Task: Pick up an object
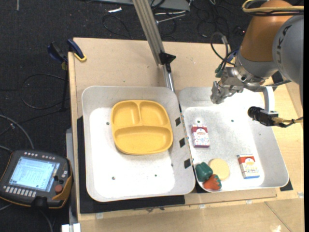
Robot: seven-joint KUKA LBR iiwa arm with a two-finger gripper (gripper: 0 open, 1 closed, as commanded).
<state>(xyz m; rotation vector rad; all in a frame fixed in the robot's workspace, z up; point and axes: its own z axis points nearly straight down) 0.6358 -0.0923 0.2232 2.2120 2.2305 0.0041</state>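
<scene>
The gripper (218,96) hung over the far edge of the right bin (270,144), holding nothing visible. The red-and-white carton (200,136) lay flat in the bin's middle and apart from the other things, so probably the easiest to take

The claw (218,94) is too blurred to read its grip. Arm (270,37) runs off the right edge. Carton (201,136) print stays illegible.
</scene>
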